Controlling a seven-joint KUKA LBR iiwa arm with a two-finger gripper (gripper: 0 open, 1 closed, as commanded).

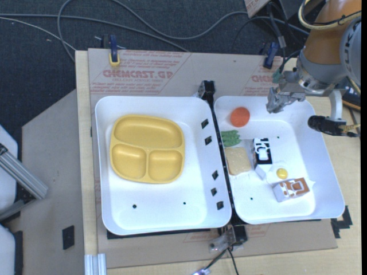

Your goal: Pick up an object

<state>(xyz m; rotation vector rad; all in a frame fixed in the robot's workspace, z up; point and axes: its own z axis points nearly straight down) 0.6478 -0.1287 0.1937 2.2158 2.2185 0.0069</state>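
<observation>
Nearest: small white carton with orange-and-brown print [291, 189], at the near edge of the right white bin [321, 171], just beside a small yellow round piece [281, 173]. Behind those, a black-and-white box [262, 151] sits mid-bin. A tan square block [238, 161] lies just beside it, toward the black divider strip [215, 153] between the bins. Crumpled green scrap [230, 137] is at the block's far side, then an orange ball [240, 116] near the far edge. Robot's grey hand [280, 103] hovers over that far edge, beside the ball on the far-right-corner side. Nothing seen held, and can't tell from this angle if it's spread or pressed together. No target is named, so any loose item counts. My read: the ball is the natural pick, being closest to the hand with bare floor around it. Risk: it's round and may roll toward the bin wall. The carton, yellow piece and box are packed tight, so a grab there likely bumps neighbours. Left white bin [195, 199] carries a yellow three-compartment plastic plate [147, 148] toward its far left corner, well apart from the hand and flat, so a poor grip. Bins sit on a brown board table [149, 73] with blue clamps [114, 50] at its far edge, presumably to stop shifting.
</observation>
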